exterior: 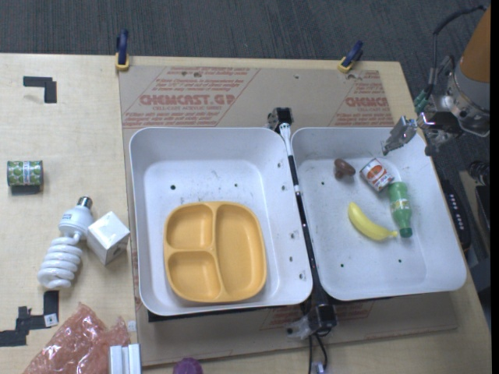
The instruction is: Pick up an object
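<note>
I am watching the claw (399,135) hanging over the right bin (437,209), up near its edge at about one o'clock. I cannot tell how wide the claw is opening, and I am seeing nothing in it. So I am guessing the pick is just starting, with nothing lifted yet. The things to pick are all lying in the right bin. A small brown lump (344,168) is sitting at about eleven o'clock in the bin. A little red and white can (377,174) is lying just beside it, closest to the claw. A green bottle (400,208) is lying below the can and touching the end of a yellow banana (369,223). I am thinking the next move is to come down over one thing only, and the can looks easiest. The bottle and banana are crowding each other, so they could get in the way. In the left bin (148,209) a yellow tray (214,250) is sitting. Out on the surface (62,131) at nine o'clock a white bulb (62,248), a white cube (107,237) and a green can (24,174) are lying well apart from the bins.
</note>
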### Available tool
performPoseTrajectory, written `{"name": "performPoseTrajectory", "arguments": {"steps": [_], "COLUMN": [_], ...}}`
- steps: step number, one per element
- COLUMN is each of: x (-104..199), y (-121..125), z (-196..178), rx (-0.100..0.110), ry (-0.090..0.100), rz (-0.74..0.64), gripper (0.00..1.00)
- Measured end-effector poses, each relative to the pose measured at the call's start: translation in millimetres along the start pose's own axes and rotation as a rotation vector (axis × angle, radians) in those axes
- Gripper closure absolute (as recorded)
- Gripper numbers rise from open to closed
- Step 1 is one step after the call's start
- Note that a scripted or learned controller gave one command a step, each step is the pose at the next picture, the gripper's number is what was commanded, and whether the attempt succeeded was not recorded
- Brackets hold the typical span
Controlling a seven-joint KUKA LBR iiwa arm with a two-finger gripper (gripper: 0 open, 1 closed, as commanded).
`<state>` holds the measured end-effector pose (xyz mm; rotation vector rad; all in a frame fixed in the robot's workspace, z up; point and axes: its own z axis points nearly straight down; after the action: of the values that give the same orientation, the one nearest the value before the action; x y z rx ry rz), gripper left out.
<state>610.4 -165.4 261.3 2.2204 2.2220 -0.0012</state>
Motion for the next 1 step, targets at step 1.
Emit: {"name": "performPoseTrajectory", "arguments": {"steps": [1], "x": [-4.9], "y": [-14.1], "z": [169.1], "rx": [0.002], "ry": [0.004], "rz": [0.000], "gripper": [0.00]}}
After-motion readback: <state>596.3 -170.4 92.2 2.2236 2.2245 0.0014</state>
